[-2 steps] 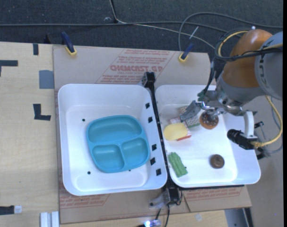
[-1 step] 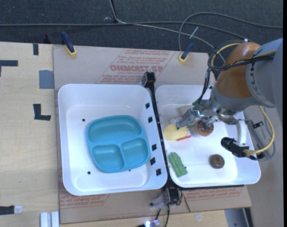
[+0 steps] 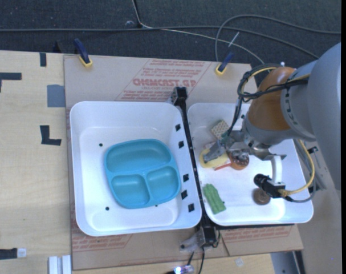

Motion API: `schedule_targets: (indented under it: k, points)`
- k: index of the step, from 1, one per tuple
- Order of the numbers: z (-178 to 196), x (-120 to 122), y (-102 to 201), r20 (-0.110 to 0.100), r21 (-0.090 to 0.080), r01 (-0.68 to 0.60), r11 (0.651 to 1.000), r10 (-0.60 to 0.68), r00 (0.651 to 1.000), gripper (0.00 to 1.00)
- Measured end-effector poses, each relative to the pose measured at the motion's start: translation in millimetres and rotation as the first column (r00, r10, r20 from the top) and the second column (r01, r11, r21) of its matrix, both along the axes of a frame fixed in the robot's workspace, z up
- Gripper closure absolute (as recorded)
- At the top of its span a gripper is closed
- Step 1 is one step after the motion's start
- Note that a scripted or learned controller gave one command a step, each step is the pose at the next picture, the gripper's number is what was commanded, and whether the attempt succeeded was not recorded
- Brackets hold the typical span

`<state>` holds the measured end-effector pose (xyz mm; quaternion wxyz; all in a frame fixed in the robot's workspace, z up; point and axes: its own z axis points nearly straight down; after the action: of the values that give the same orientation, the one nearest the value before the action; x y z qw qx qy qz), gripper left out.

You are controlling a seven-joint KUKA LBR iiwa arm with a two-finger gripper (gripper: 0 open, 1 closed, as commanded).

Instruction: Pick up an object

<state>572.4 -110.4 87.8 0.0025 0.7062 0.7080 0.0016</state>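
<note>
My gripper [image 3: 214, 152] is low in the right bin [image 3: 295, 210], near its left wall. It hangs right over a yellow object [image 3: 216, 162] and partly covers it. Just to the right of the yellow piece lies a small orange-brown object [image 3: 239, 162]. A beige grid-patterned piece [image 3: 219, 128] lies just behind the gripper. Toward the bin's front left a green ridged object [image 3: 214, 199] rests flat. A brown round object [image 3: 261, 197] sits at the front, right of centre.
The left bin [image 3: 84, 153] holds a blue divided plate [image 3: 142, 172]. A black divider [image 3: 187, 153] runs between the bins. The grey arm with its orange band [image 3: 272, 104] covers the right bin's back right. Cables [image 3: 298, 190] loop over that bin's right side.
</note>
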Motion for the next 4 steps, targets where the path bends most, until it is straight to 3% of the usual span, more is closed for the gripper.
schedule_targets:
  k: [1,2,3,4]
  points:
    - [2.0,2.3,-0.6,-0.002,0.0,0.002,1.0,-0.002,1.0,0.0]
    - [17.5,5.5,-4.3,0.01,-0.007,0.004,1.0,-0.004,1.0,1.0]
    - [63.2,5.0,4.1,-0.004,0.001,0.001,1.0,-0.001,1.0,1.0]
    - [107.9,4.7,11.3,-0.003,0.001,0.001,1.0,-0.001,1.0,1.0]
